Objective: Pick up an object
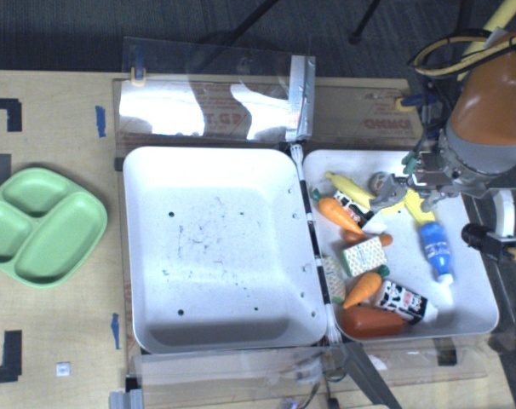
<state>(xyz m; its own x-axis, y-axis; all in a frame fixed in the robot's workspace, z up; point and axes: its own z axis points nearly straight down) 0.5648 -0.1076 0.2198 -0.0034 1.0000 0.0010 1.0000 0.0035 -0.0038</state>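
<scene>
My gripper (382, 192) hangs over the upper middle of the right bin (475, 292), at the end of the grey arm with the orange band (490, 100). Its two fingers point left and stand open, with nothing between them. Just left of the fingertips lie a yellow banana (345, 183), a black-and-white pack (357, 204) and an orange carrot (335, 212). A yellow piece (421, 205) and a blue bottle (436, 250) lie below the wrist. Lower in the bin sit a green-and-white block (364, 256), a second carrot (362, 290), a cow-patterned pack (403, 300) and a red object (373, 320).
The left bin (211, 245) adjoins the right one along a shared wall (313, 237). A green divided plate (41, 227) rests on the bench at the far left. A clear panel with a metal post (299, 96) stands behind the bins.
</scene>
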